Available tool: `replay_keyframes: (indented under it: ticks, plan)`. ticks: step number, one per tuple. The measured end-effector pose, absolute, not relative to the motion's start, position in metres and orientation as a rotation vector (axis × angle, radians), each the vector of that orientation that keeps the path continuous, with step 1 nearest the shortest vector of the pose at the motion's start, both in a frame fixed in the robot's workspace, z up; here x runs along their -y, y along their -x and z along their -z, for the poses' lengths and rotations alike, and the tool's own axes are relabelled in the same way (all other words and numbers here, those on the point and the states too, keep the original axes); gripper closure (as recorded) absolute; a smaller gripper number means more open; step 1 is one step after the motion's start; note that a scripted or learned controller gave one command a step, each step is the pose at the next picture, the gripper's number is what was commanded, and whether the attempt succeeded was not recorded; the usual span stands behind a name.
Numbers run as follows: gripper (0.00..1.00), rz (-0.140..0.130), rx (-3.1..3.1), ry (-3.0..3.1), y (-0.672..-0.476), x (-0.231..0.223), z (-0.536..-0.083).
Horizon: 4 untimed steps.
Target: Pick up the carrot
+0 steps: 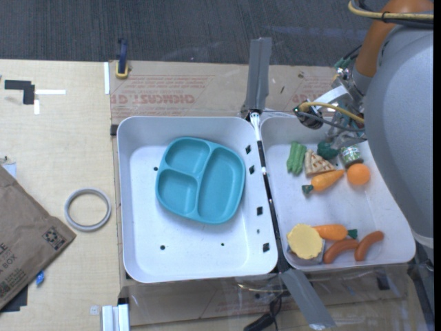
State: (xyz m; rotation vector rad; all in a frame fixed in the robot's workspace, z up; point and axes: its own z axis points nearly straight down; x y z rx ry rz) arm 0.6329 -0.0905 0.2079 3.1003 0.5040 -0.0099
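The carrot [327, 180] lies in the right bin [386, 254], long axis tilted, orange tip up toward the right, green end down-left. It sits just below-left of the claw [335, 131], close but apart. Can't tell if the claw's spread or pressed together. Cardboard [172, 95] left of the claw has upside-down red print, unreadable.

Cardboard sheet [182, 95] — mirrored red print, unreadable

My bench [55, 136] carries two white bins [131, 205] mid-frame, a tape ring [87, 208] at left, and a cardboard box [24, 243] lower left.
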Motion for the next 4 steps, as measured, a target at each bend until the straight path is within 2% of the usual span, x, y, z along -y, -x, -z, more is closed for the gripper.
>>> replay_keyframes:
  ticks: [1, 2, 3, 4]
  plan:
    - [1.0, 0.012, -0.843, -3.027, -0.581, 0.126, -0.237]
    - [0.0, 0.012, -0.845, -3.027, -0.581, 0.125, -0.237]
    - [0.0, 0.011, -1.281, -2.873, -0.595, 0.143, -0.126]
    - [0.0, 0.009, -1.351, -2.839, -0.558, 0.181, -0.186]
